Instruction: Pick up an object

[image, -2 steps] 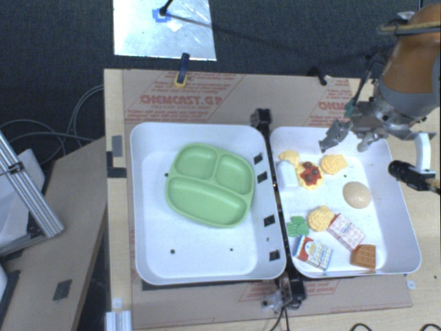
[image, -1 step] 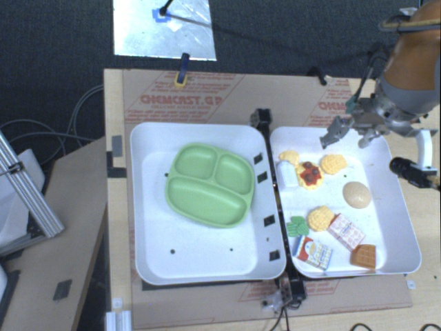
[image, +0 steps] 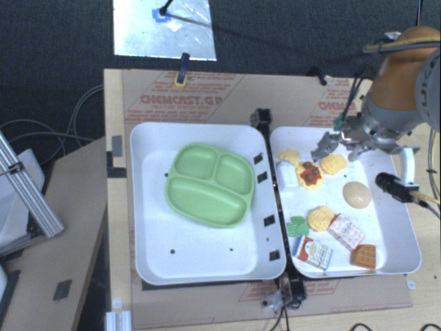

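So the gripper (image: 331, 143) is hovering over the right bin's (image: 400, 250) top end | fingers looking spread, gripping nothing | pizza slice toy (image: 309, 174) is lying just below-left of it, yellow waffle piece (image: 333, 164) sitting right beside it.

I'm looking down on what reads as a robotics lab bench, not a home or kitchen. Two white bins (image: 148, 205) sit side by side on a sheet of brown protective board (image: 207, 95) printed with a maker's name, laid over dark carpet (image: 55, 40). Loose cables (image: 86, 105) trail across the floor at the left, beside an aluminium frame rail (image: 24, 185). The food in the right bin is toy plastic (image: 324, 219), and the green divided plate (image: 210, 185) is a prop. A grey and orange industrial arm (image: 403, 74) leans in from the right.
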`<state>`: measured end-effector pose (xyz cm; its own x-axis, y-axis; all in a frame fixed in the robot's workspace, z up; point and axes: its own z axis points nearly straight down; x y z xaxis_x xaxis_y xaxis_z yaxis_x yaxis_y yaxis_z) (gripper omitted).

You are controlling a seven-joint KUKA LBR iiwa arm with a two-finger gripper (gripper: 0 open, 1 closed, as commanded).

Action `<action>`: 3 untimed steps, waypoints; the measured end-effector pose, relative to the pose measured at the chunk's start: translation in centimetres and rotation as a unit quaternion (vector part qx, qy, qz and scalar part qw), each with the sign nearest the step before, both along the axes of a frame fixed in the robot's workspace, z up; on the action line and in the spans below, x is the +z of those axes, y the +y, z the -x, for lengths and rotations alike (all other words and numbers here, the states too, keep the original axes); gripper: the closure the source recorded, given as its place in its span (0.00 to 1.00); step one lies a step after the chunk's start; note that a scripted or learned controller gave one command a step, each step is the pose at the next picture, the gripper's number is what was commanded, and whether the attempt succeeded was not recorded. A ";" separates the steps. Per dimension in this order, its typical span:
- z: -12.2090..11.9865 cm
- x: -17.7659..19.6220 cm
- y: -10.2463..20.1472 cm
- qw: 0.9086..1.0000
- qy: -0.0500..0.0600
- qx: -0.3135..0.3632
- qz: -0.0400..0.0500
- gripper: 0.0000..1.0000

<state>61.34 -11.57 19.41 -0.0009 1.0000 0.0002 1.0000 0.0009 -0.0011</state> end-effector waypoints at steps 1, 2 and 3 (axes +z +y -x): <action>0.3 -5.5 0.9 1.000 0.000 0.000 0.000 0.00; -0.1 -9.9 0.6 1.000 -0.006 -0.001 0.002 0.00; 0.0 -9.2 0.8 1.000 -0.004 -0.001 0.001 1.00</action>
<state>61.34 -10.76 10.26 0.0004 1.0000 -0.0026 1.0000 -0.0004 0.0077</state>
